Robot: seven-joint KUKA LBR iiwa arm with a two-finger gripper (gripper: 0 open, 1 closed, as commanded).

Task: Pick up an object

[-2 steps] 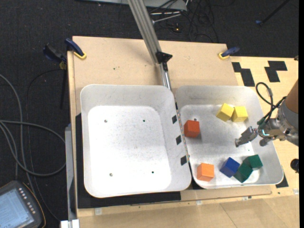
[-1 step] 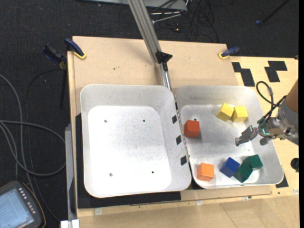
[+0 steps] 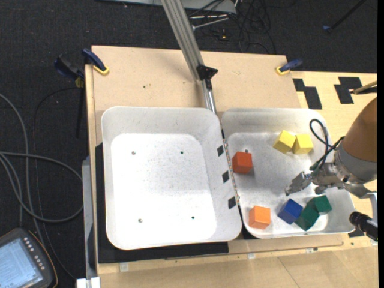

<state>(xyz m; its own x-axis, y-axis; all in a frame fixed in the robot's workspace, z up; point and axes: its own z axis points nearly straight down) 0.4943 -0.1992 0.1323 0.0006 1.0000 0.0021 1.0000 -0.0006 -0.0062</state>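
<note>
The right bin (image 3: 264,122) holds several cubes. A red-orange cube (image 3: 242,161) sits near its left wall and an orange cube (image 3: 260,216) lies at the front left. A blue cube (image 3: 291,210) sits beside two green cubes (image 3: 317,206) at the front. Two yellow cubes (image 3: 294,142) lie side by side toward the back. My gripper (image 3: 298,185) hangs over the right bin, just above and behind the blue cube and to the left of the green ones. Nothing is visibly held in it.
The left bin (image 3: 114,131) stands beside the right one on a tan board (image 3: 150,77). A slanted metal pole (image 3: 183,29) reaches down to the bins' shared back edge. A black cable (image 3: 321,137) loops near the arm's wrist.
</note>
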